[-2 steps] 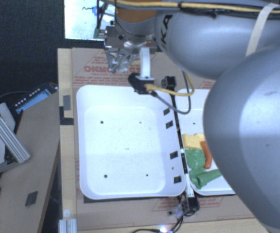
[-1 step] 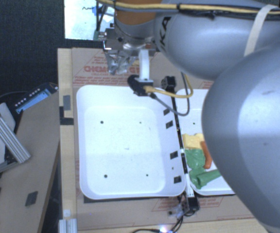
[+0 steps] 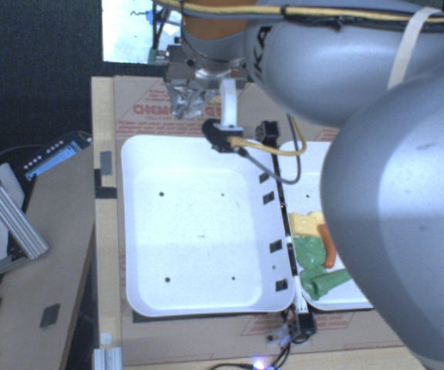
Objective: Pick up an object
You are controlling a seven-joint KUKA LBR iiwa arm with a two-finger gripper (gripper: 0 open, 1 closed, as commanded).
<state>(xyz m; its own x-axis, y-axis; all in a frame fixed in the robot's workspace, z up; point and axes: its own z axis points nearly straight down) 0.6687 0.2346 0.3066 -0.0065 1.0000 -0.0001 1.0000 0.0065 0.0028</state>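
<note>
Arm [image 3: 391,168] hides right bin [image 3: 314,183].

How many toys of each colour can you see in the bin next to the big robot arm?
Yellow: 1, the yellow piece
Orange: 1, the orange piece
Green: 2, the upper green piece and the lower green piece
Total: 4 visible; the arm hides the rest of the bin.

arm: grey, reaching in from right | gripper [image 3: 187,102]: high at view's top
</note>
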